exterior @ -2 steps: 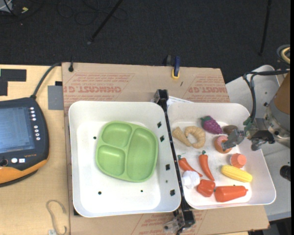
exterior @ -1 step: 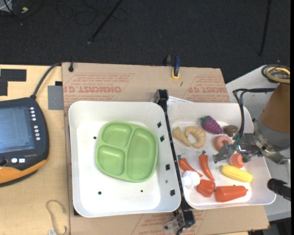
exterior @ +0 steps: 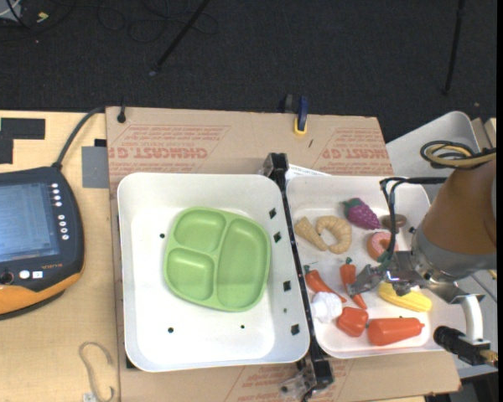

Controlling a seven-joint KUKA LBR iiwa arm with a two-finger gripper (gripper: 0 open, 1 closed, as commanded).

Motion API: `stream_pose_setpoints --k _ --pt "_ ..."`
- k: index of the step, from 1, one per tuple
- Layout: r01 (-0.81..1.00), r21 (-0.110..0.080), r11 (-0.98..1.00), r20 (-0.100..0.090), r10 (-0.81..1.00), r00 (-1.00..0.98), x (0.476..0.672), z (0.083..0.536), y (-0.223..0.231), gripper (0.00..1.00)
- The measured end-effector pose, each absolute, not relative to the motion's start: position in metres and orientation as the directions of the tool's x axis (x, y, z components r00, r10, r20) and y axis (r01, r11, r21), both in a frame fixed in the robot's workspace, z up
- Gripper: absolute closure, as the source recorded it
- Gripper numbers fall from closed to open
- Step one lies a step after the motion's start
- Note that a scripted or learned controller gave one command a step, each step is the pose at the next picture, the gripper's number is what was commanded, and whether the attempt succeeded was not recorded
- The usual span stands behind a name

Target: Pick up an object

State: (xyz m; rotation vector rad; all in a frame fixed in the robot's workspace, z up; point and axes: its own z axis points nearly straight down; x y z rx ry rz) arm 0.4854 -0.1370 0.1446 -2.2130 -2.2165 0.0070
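Observation:
The right bin (exterior: 335, 193) holds several toy foods: a purple grape bunch (exterior: 362, 214), a tan croissant-like piece (exterior: 325, 233), a pink round piece (exterior: 379, 244), small orange carrots (exterior: 317, 282), a red pepper (exterior: 352, 321), a long orange-red piece (exterior: 394, 331) and a yellow banana (exterior: 405, 298). My gripper (exterior: 375, 276) is down inside this bin, just left of the banana and below the pink piece. Its dark fingers point left toward the carrots. Nothing visibly sits between them.
The left bin (exterior: 142, 325) holds a green divided plate (exterior: 218, 258). A teach pendant (exterior: 25, 233) lies at the far left of the bench. Black clips (exterior: 277, 167) join the bins along the middle wall. Cables (exterior: 444, 151) hang at the right.

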Motion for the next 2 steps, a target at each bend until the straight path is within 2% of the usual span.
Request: stream_pose_setpoints --k 1,2 --pt "1.0 -0.007 0.001 0.001 1.0 -0.001 0.484 0.091 -0.135 0.0" --pt "1.0 -0.006 -0.008 0.003 1.0 0.008 0.485 0.103 -0.137 1.0"
